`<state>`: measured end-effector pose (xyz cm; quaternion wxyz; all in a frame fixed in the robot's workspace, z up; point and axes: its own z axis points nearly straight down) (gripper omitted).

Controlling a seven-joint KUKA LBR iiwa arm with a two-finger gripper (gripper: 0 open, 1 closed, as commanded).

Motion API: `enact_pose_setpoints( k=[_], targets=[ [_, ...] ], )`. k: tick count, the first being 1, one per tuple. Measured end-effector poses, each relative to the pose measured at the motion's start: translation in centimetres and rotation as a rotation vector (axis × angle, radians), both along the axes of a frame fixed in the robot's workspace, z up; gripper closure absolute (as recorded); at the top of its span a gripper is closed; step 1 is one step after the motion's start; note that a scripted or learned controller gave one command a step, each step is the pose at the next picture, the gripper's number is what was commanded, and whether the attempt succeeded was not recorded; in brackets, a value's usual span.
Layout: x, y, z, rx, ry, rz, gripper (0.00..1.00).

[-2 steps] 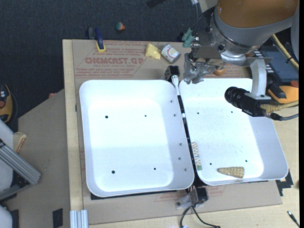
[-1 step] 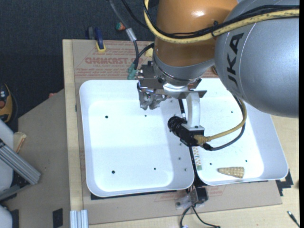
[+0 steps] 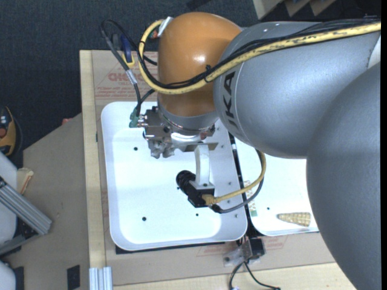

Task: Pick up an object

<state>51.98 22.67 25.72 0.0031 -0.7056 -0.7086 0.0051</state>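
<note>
Where the bench (image 3: 97, 162) stands, two white bins (image 3: 127, 222), dark carpet (image 3: 48, 29).

Dark carpeted floor (image 3: 54, 17) around a pale wooden bench (image 3: 94, 162), evenly lit.

The grey arm (image 3: 302, 95) reaches in from the right. Its orange band (image 3: 190, 59) sits above the wrist, which points straight down.
</note>
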Motion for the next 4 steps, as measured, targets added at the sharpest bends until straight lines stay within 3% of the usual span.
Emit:
enact_pose_setpoints(
  k=[1, 2, 3, 4],
  targets=[
    [-2.6, -0.2, 6.1, 0.005, -0.015, -0.002, 1.00],
    [-4.1, -0.2, 9.2, 0.005, -0.015, -0.002, 1.00],
    [-4.2, -0.2, 2.0, -0.001, -0.002, -0.006, 1.00],
    [-4.0, -0.2, 6.9, 0.005, -0.016, -0.003, 1.00]
  ],
)
